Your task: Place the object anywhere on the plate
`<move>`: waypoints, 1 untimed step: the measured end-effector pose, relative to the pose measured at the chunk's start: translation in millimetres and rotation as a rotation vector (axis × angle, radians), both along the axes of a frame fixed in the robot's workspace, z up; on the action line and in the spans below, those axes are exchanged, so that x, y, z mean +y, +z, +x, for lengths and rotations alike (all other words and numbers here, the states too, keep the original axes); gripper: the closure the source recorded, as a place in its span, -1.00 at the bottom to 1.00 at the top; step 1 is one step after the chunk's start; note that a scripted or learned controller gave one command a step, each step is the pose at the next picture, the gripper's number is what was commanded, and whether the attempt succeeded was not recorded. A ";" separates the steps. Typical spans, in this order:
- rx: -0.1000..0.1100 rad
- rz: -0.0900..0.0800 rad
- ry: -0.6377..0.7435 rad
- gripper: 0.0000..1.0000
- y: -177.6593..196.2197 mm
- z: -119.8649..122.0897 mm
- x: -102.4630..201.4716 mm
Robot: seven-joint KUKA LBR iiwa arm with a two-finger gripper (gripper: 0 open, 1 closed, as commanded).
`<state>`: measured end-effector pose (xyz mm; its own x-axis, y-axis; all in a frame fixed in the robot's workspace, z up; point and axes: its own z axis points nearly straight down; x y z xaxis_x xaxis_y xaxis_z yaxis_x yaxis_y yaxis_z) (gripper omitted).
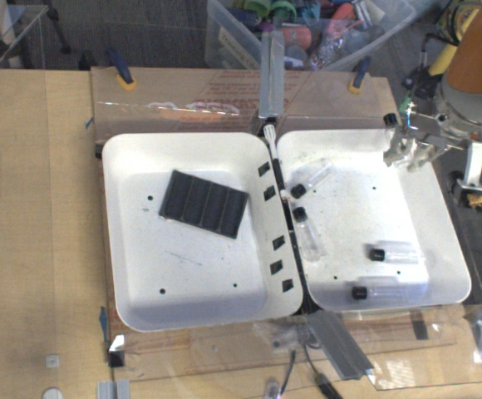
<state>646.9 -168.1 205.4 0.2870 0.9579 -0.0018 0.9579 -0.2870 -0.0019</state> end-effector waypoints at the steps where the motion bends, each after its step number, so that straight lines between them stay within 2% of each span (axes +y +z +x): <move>1: -0.003 0.000 -0.075 1.00 11.0 -12.8 -29.4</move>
